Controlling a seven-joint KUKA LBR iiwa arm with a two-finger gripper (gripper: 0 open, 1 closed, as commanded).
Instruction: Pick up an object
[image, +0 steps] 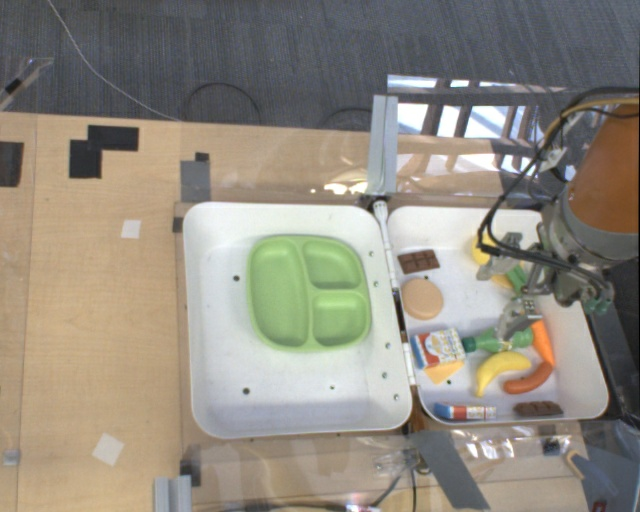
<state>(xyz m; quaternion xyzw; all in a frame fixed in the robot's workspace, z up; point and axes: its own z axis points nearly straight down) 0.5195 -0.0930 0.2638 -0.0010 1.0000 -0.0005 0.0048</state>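
Tabletop (90, 330): light wood, carrying 2 shallow white bins side by side.

Left bin (215, 390), centre of frame: 1 green divided plate (305, 292) with 3 compartments.

Right bin (450, 235), right of frame:
- brown chocolate bar (418, 262), upper left corner
- round tan cookie (423, 298), just below it
- small carton (437, 347) and cheese wedge (446, 371), lower left
- banana (497, 368), sausage (528, 378), carrot (543, 342), lower right, close together
- tube (464, 411) and dark bar (538, 408), along the bottom edge

Arm (605, 190), right edge: jaws (517, 318) low over the bin, just above the banana and beside the carrot. Cannot tell how far the jaws are open; nothing visibly between them.
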